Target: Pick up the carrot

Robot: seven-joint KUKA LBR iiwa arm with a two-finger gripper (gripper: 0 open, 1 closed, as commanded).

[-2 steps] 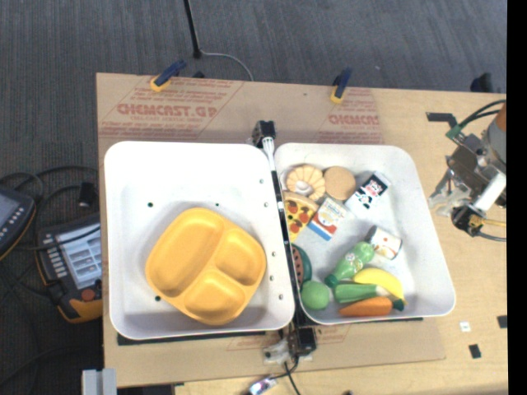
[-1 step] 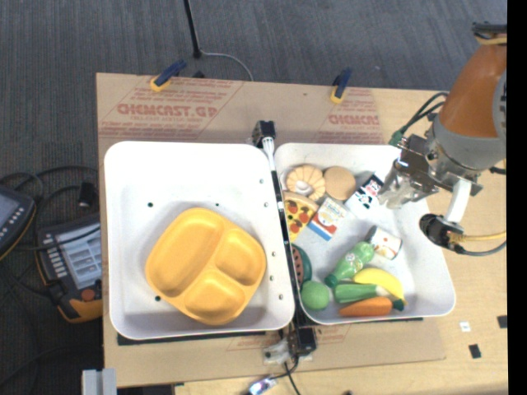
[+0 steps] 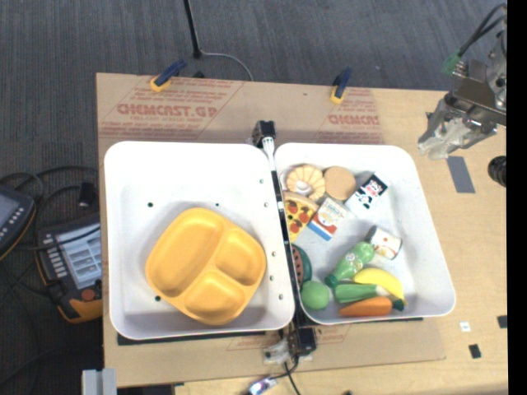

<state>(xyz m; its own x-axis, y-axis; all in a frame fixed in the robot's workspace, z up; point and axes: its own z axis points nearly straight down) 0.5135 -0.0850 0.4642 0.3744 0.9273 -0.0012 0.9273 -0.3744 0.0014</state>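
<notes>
The carrot [image 3: 366, 307] is orange and lies flat at the front edge of the right bin [image 3: 428, 220], just below a yellow banana [image 3: 380, 282] and a green vegetable [image 3: 360, 292]. My gripper [image 3: 449, 138] hangs at the right edge of the view, beyond the right bin's far right corner and above the bench, well away from the carrot. Nothing is between its pale fingers.
The left bin [image 3: 123, 220] holds a yellow divided tray [image 3: 206, 264]. Crowding the right bin are a cookie [image 3: 338, 181], a seashell pastry [image 3: 301, 179], a pizza slice [image 3: 298, 214], small cartons [image 3: 331, 219], a can [image 3: 384, 243], a lime [image 3: 314, 295].
</notes>
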